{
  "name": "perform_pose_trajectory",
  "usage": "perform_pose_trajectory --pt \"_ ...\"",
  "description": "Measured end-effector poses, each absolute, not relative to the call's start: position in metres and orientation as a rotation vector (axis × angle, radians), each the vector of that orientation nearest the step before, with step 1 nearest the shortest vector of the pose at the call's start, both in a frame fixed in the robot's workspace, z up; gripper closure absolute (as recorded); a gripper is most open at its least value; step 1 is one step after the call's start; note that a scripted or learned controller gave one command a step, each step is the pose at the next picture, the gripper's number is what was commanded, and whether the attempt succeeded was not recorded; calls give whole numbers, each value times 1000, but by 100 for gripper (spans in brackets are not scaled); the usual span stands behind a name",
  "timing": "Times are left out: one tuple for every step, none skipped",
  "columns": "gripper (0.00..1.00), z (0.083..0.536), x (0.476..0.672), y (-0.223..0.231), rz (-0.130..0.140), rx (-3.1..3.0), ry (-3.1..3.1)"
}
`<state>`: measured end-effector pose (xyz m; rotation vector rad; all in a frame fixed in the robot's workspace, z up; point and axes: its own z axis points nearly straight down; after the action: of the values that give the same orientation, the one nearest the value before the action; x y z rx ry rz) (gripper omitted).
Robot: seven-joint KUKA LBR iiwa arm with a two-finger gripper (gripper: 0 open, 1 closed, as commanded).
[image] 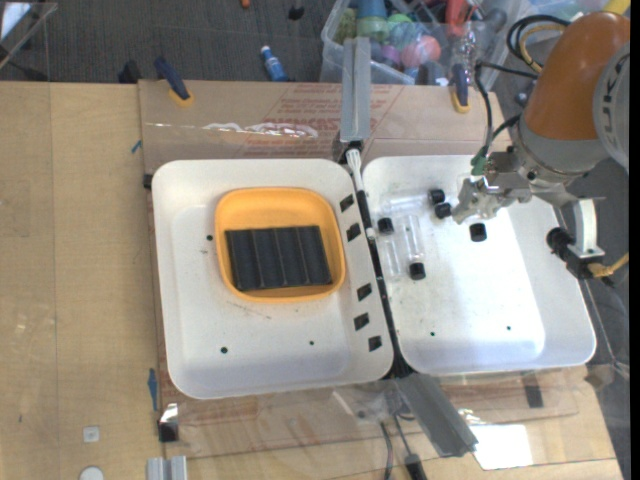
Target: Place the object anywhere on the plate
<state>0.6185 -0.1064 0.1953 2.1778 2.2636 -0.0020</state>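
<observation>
From above, the grey arm with its orange band (580, 63) is reaching in from three o'clock, its gripper (470, 208) hanging low over the right bin (520, 318) near that bin's twelve o'clock edge. Whether it is open or closed, I cannot tell. The left bin (190, 348) is holding an orange plate (275, 206), and a black ridged block (278, 258) is lying on the plate, toward its six o'clock side. The right bin is carrying clear plastic pieces (400, 233) at nine o'clock, leaving bare white floor toward six o'clock.
</observation>
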Motion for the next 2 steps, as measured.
perform_pose_trajectory --pt "100 223 639 -77 3 1969 2443" --pt "100 230 667 -54 3 1738 2612"
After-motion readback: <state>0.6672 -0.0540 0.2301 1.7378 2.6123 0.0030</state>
